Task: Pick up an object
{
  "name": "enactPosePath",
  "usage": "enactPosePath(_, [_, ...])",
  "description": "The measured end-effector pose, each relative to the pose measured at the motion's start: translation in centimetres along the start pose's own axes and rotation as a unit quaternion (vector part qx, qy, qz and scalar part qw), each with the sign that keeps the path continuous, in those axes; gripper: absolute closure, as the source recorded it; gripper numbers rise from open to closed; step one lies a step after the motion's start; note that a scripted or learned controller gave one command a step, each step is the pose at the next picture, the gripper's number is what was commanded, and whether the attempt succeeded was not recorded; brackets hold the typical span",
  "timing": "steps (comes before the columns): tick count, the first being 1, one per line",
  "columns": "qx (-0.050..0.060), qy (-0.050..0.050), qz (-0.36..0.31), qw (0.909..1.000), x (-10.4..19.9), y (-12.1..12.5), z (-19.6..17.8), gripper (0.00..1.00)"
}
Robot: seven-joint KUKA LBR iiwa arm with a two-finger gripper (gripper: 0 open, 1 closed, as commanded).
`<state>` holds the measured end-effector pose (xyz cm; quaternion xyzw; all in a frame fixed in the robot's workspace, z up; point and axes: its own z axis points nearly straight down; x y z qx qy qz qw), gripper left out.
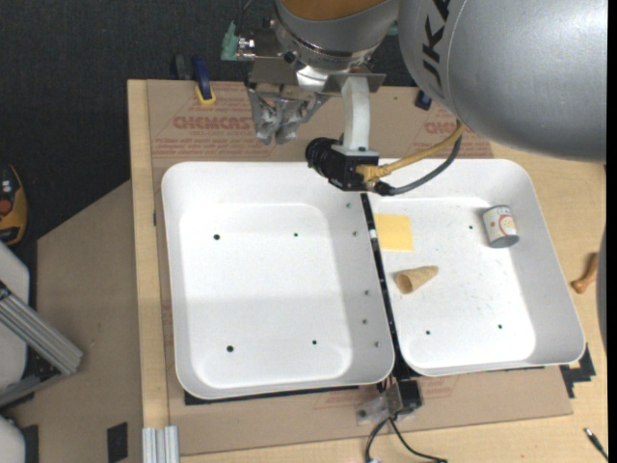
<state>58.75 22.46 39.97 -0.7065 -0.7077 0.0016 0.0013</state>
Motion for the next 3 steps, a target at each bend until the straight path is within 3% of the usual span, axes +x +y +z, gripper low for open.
enactPosePath(1, [0.001, 0.000, 0.000, 1.0000, 0.0, -4.7, 1.0, 1.00])
enactPosePath(2, [0.000, 0.000, 0.000, 1.0000, 0.0, -7.6, 0.4, 1.00])
enactPosePath(3, [-0.011, 0.005, -0.001, 0.9999, 0.0, -9.1, -14.5, 1.00])
